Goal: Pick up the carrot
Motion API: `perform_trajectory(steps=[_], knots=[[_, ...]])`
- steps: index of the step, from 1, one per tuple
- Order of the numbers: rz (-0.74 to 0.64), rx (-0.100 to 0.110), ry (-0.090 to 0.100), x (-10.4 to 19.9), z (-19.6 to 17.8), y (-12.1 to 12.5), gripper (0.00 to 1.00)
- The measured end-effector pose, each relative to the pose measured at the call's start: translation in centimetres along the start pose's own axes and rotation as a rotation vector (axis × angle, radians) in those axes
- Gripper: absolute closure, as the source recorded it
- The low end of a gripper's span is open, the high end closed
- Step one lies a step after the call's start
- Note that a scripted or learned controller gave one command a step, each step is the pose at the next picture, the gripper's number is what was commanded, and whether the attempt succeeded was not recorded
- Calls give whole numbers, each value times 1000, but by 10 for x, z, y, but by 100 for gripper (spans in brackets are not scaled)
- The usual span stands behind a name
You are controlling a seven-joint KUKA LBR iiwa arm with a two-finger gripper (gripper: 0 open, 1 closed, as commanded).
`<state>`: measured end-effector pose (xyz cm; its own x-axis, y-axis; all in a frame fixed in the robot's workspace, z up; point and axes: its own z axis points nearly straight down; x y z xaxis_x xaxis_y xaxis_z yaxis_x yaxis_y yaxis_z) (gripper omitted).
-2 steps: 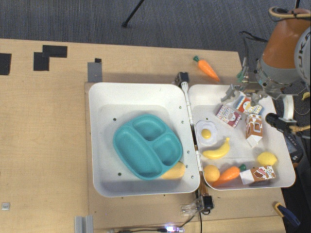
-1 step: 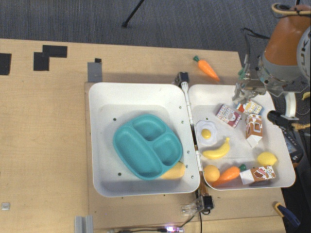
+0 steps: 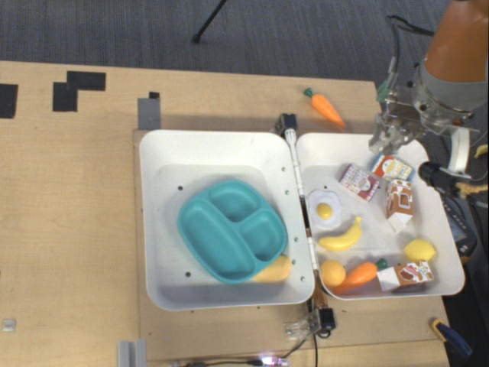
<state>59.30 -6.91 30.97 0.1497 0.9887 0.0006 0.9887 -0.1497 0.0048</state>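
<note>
Divided plate (image 3: 229,232) in left bin (image 3: 164,159); 1 carrot (image 3: 359,275) in right bin (image 3: 439,205); another carrot (image 3: 327,108) on bench behind.

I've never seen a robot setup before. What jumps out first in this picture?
The teal divided plate in the left bin grabs the eye, with the bright toy foods in the right bin. One carrot lies outside on the bench beyond the bins, and the gripper hangs over the right bin's far edge.

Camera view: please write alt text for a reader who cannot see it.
A grey-and-orange arm's gripper hangs over the back of the right bin, which holds a carrot, banana, fried egg, lemon and small cartons. The left bin holds a teal divided plate; a second carrot lies on the bench behind.
</note>
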Motion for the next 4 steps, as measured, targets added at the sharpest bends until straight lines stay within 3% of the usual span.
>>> perform_trajectory(steps=[1, 2, 3, 4], knots=[[0, 1, 0, 0, 0, 0, 0], [452, 5, -1, 24, 66, 5, 0], [546, 5, -2, -10, 102, 46, 0], [534, 3, 0, 1, 55, 21, 0]])
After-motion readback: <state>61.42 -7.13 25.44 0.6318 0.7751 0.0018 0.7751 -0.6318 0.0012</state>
